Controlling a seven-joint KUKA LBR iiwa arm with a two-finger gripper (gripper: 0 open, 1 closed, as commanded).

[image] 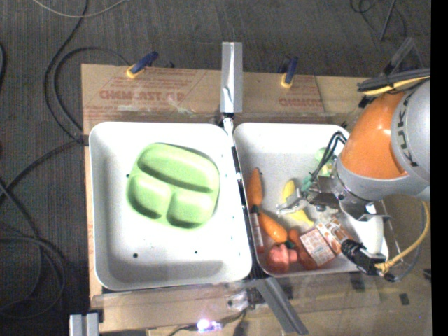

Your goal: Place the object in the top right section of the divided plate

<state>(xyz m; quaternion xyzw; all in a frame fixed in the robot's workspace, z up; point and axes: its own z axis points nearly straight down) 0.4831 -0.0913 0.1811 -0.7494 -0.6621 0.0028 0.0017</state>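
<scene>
The pincer (301, 200) hangs over crowded toys; I cannot tell how it is set. A carrot (257, 186) lies left; it might grab two.

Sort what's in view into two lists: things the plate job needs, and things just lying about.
Job:
green plate in the left bin
toys in the right bin, among them a carrot
tool over those toys

Lying about:
two clamps
floor cables
</scene>
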